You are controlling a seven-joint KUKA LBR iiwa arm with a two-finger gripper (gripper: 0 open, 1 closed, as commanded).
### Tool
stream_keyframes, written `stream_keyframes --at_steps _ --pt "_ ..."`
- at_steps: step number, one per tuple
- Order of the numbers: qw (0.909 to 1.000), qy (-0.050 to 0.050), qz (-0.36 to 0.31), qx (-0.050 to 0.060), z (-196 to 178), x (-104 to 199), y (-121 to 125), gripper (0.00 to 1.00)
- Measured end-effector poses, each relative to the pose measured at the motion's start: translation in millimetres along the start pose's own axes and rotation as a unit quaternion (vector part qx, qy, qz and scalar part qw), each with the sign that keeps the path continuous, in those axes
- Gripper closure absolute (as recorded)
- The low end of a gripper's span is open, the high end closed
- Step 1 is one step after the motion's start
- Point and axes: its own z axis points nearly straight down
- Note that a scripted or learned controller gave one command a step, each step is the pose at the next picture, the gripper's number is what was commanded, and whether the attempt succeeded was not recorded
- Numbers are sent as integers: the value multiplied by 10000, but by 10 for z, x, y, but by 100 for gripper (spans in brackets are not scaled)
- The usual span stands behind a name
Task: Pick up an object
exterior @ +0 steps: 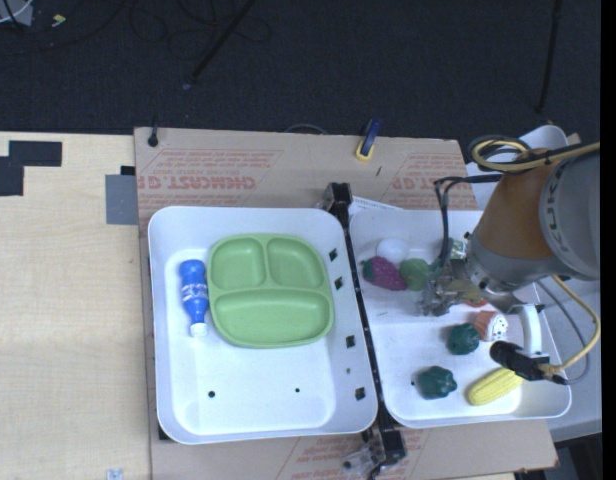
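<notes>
The bench (58,298) carries a cardboard sheet (248,173) and two white bins. The arm (533,223) reaches into the right bin (408,368), and its hand (443,293) is low over the bin floor; whether the hand is open or closed, I cannot tell. Far to the left of the hand lies the left bin (188,398), holding a green divided plate (270,290) and, just beside the plate, a blue bottle (193,296) with a white cap. Just left of the hand are a green toy (416,271) and a purple toy (385,273), touching each other. Below the hand are a dark green toy (462,339), a yellow corn toy (493,386) and another dark green toy (435,381). Just right of the hand is a small red and white toy (490,323).
</notes>
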Motion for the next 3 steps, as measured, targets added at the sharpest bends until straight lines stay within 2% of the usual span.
stream_keyframes --at_steps 2,3 --pt "10000 -12 -20 -41 -1246 -2 -60 100" --pt "10000 -6 -20 -22 -1306 -15 -60 100"
